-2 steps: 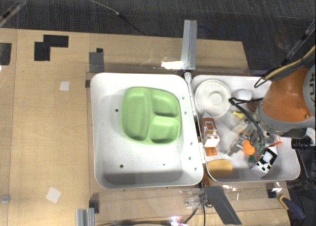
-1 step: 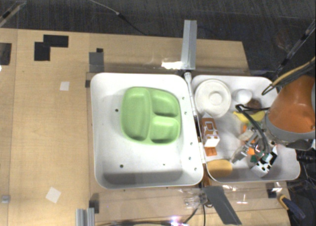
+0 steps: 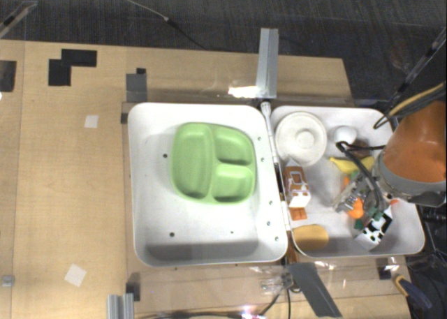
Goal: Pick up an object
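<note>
Down in the right bin (image 3: 413,241), seen from the camera above the bench, the arm (image 3: 419,153) reaches in from the right, and its gripper (image 3: 355,202) sits low among a small crowd of things. Whether the gripper is released or clenched cannot be told from this angle, since cables and the wrist cover it, and nothing can be seen held.

A small orange piece (image 3: 357,207) lies right at the gripper, with a black-and-white block (image 3: 375,227) just beside it toward the near wall. A yellow banana (image 3: 347,165) lies a little farther back, a white bowl (image 3: 301,137) fills the far left corner, and an orange-and-white carton (image 3: 297,190) rests against the divider. A tan bread roll (image 3: 310,234) lies in the near left corner. Any of these could serve as the object to pick up; the orange piece looks the most likely target.

The left bin (image 3: 150,178) bears a green divided tray (image 3: 212,162), well apart from the arm.

The chief risk, as I judge it, is the crowding: the orange piece and the block are so close together that a grasp could catch both, or nudge one aside and come away with nothing. The nearby bin wall may also hinder the approach.
</note>
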`<state>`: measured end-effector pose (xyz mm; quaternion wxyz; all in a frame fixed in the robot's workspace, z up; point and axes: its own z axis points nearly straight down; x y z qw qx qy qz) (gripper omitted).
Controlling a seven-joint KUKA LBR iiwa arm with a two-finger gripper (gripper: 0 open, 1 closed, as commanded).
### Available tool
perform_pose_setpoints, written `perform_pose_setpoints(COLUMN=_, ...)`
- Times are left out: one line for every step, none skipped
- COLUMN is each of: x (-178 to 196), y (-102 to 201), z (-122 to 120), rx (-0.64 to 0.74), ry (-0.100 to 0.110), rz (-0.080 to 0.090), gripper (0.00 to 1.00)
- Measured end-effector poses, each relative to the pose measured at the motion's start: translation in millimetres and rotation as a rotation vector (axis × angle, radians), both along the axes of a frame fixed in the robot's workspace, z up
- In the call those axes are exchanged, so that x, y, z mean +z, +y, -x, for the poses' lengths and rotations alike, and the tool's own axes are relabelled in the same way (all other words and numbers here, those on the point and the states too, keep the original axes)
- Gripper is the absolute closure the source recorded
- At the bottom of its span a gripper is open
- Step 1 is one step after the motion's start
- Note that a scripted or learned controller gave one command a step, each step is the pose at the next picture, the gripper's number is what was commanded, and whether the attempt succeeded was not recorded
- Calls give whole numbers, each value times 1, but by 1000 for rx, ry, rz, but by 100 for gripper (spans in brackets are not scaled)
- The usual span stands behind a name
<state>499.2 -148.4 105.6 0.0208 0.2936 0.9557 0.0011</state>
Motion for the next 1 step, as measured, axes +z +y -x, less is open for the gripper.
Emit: perform_pose_setpoints(x=0, y=0, z=0, rx=0, ry=1, rz=0, gripper=0)
